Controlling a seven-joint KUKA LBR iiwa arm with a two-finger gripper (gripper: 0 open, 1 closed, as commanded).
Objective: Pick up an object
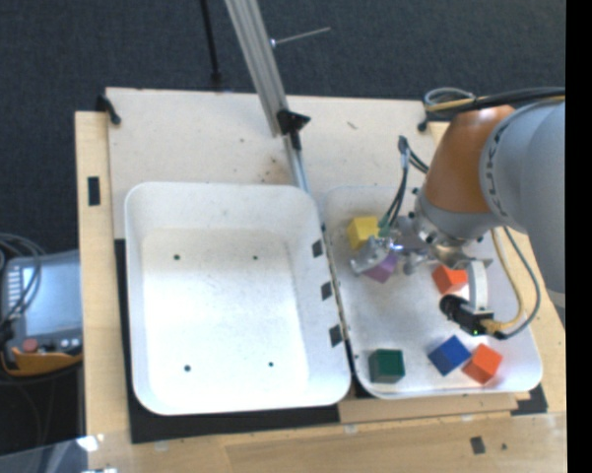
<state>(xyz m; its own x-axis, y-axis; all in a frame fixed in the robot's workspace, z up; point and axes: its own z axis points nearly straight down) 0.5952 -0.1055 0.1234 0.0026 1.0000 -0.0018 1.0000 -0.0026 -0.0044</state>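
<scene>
Claw [374, 256] over small purple block [381, 270]; whether clamped, cannot tell; yellow cube [362, 231] adjacent.

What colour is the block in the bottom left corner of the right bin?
Green. The block shows clearly in the camera view, near the bin's front edge.

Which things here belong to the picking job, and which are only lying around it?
Job things:
gripper
purple object
yellow block
green block
blue block
orange blocks and
right bin

Only lying around:
left bin
aluminium rail
grey box with cables
</scene>
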